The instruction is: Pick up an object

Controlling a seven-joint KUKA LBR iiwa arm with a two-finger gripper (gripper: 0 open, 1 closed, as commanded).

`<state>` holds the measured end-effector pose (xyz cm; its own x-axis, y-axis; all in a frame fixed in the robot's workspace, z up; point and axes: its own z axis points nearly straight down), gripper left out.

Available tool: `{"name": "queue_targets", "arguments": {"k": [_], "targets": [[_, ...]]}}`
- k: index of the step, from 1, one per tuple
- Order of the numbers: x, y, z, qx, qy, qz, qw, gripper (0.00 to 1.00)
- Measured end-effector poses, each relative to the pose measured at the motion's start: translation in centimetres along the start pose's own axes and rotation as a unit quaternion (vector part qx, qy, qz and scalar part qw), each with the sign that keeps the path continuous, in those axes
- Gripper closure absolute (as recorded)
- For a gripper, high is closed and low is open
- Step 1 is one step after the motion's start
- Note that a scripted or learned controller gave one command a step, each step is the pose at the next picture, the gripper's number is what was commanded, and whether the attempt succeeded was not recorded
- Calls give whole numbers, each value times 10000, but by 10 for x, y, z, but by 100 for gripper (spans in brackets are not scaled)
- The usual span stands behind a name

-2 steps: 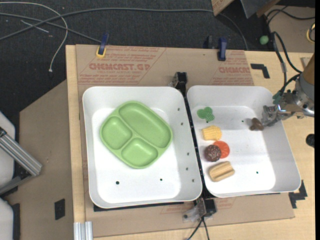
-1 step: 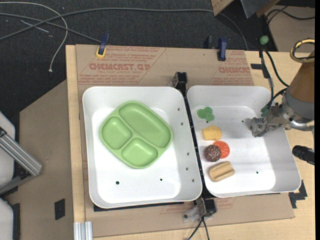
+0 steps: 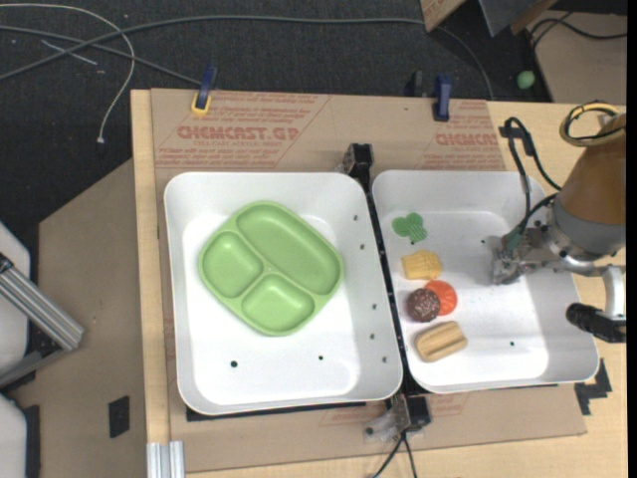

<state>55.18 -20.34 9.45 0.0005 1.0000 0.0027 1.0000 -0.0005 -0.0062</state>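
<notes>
Cardboard-topped bench (image 3: pixel 299 127) on dark carpet, two white bins. Left bin (image 3: pixel 199 366), far left of pincer: green divided plate (image 3: pixel 271 267). Right bin (image 3: pixel 478 366): green piece (image 3: pixel 409 228), yellow block (image 3: pixel 422 265), brown-red ball (image 3: pixel 430 301), tan bread roll (image 3: pixel 440 341), stacked in a column left of pincer, none touching it. Arm enters from right, wrist low over bin floor. Pincer (image 3: pixel 506 265) state: cannot tell, nothing visibly gripped.

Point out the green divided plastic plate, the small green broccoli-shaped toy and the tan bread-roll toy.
green divided plastic plate (image 3: pixel 271 266): camera view, central ridge.
small green broccoli-shaped toy (image 3: pixel 409 228): camera view, its top.
tan bread-roll toy (image 3: pixel 440 342): camera view, its middle.
</notes>
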Motion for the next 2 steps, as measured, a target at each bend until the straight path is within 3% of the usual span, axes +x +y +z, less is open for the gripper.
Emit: {"name": "queue_targets", "arguments": {"k": [1, 2], "targets": [[0, 2, -15, -36, -8, 0, 10000, 100], [0, 4, -58, -58, -23, -5, 10000, 100]]}}
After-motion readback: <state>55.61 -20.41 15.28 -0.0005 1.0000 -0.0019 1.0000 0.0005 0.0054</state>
